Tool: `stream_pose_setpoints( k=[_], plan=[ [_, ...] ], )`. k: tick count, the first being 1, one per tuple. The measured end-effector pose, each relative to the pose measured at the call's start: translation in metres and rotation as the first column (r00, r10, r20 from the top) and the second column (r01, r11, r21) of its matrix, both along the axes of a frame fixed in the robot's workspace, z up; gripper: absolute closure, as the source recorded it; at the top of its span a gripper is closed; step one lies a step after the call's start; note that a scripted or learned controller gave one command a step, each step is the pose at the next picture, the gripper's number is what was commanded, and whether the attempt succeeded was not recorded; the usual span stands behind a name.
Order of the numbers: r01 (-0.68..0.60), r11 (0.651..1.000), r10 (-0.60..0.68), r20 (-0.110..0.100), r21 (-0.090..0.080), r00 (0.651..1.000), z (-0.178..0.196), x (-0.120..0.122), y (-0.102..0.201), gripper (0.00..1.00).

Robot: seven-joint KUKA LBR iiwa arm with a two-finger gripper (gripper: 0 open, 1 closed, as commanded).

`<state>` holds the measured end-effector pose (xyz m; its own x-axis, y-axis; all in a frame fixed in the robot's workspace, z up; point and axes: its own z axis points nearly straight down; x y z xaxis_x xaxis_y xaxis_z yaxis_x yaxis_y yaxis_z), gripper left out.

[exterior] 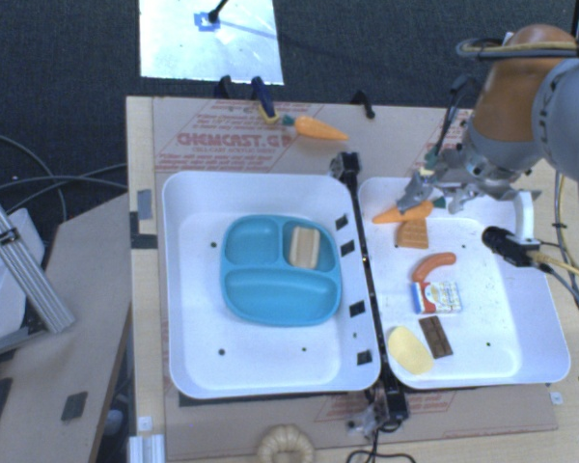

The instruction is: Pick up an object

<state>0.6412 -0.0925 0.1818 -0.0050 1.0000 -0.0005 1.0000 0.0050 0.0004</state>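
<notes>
- Gripper [434, 193] lowered at upper right of frame, over orange wedge [402, 214], likely the pick target.
- Finger state: cannot tell.
- Sausage [432, 264] lying just below, untouched.

An orange carrot [402, 213] lies by the fingers, with a tan waffle piece [414, 232] just below. Further off lie a red sausage [431, 264], a brown chocolate bar [436, 337] and a blue divided plate [279, 269].

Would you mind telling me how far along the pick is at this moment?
Done: the gripper has reached the right bin, low over its far end. In hand: it sits at the orange wedge, but a firm grasp cannot be confirmed. Left: lifting it clear. The sausage, carton and blue plate lie untouched.
</notes>
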Motion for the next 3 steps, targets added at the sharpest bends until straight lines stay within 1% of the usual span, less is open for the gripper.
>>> stream_pose_setpoints(
  k=[1, 2, 3],
  plan=[
    [0.003, 1.000, -0.003, -0.002, 0.000, 1.000, -0.042, -0.004, 0.000, 0.00],
    [0.004, 1.000, -0.004, -0.001, 0.000, 1.000, -0.094, -0.004, 0.000, 0.00],
    [0.005, 1.000, -0.005, 0.006, -0.001, 1.000, -0.079, -0.001, 0.000, 1.00]
  ],
)
